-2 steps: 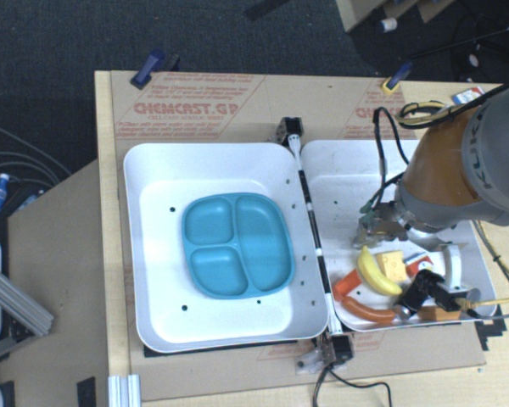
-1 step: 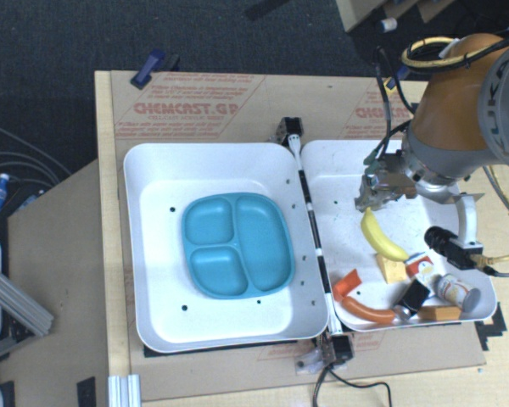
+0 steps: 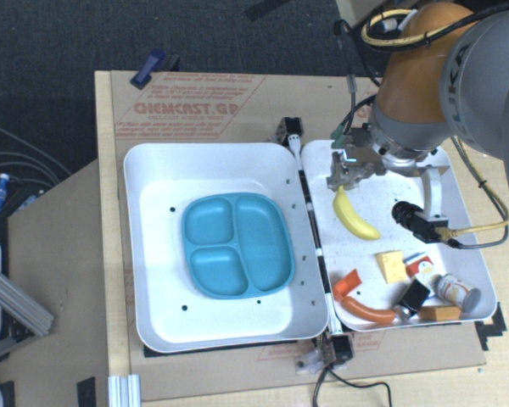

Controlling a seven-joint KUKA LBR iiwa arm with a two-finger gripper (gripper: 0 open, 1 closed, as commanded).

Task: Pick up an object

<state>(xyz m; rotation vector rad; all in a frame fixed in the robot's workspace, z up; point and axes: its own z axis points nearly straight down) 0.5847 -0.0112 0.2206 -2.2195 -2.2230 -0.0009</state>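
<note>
1. Hovering in the right bin (image 3: 483,265), the tool (image 3: 346,175) sits just above the banana's (image 3: 354,215) top end; its opening can't be told.
2. Nearby: cheese wedge (image 3: 390,266), sausage (image 3: 369,311).
3. A blue plate (image 3: 236,244) lies in the left bin (image 3: 148,227).

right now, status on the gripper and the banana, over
Two-finger gripper low in right white bin, just above yellow banana's top end. Grip not confirmed. Banana lies on bin floor, apart from yellow block and orange curved piece.
</note>
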